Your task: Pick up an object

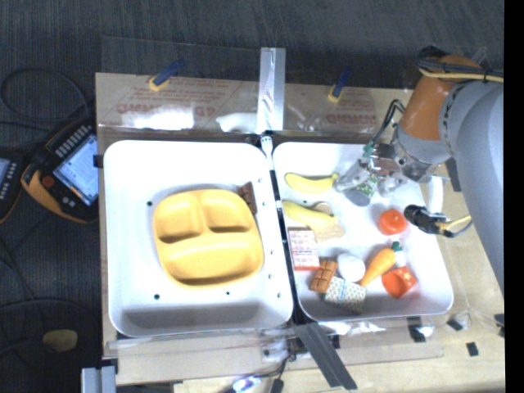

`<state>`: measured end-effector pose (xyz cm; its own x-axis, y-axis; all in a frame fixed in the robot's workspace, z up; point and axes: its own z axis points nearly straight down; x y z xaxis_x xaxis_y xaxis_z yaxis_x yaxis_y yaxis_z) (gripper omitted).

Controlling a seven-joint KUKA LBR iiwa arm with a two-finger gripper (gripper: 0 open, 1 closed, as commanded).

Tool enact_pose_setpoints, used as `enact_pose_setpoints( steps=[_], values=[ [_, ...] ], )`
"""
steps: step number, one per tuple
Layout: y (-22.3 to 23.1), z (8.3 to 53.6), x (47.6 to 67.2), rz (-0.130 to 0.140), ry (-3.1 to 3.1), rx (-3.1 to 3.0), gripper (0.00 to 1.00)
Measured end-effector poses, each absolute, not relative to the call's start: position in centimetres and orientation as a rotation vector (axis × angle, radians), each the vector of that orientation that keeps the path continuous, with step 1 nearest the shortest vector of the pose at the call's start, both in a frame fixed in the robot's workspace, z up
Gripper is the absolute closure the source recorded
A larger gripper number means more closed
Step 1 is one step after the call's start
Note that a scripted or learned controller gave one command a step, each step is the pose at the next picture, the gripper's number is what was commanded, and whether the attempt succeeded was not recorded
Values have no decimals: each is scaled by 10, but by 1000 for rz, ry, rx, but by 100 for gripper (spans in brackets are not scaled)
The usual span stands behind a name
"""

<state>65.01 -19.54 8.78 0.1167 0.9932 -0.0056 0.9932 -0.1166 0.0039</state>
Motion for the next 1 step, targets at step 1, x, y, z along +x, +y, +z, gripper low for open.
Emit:
enact_pose_setpoints(
  steps=[1],
  values=[
    [-195,100,652,1,2081,2337,100]
  ],
)
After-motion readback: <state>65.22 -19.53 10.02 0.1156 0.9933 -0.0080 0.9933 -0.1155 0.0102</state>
